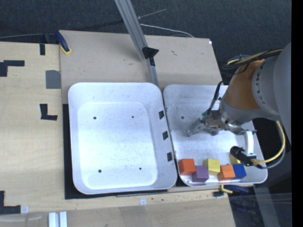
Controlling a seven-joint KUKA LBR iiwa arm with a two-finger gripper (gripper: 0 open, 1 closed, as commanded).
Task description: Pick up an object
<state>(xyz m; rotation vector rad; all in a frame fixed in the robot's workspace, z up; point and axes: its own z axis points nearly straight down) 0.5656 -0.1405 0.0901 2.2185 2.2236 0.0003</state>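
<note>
My gripper (193, 129) is hanging over the bare middle of the right bin (189, 98), fingers (191, 132) spread apart and gripping nothing.

From my fingertips, the blocks are sitting well apart toward six and five o'clock, lined up along the bin's near wall: an orange block (187, 166) nearest at six, a purple block (202, 172) just beside it, then a yellow block (213, 165), a second orange block (227, 171) and a blue block (239, 170) touching it, toward five. My orange band (239, 89) is showing at two o'clock. The left bin (113, 136) is lying at nine o'clock.
</note>
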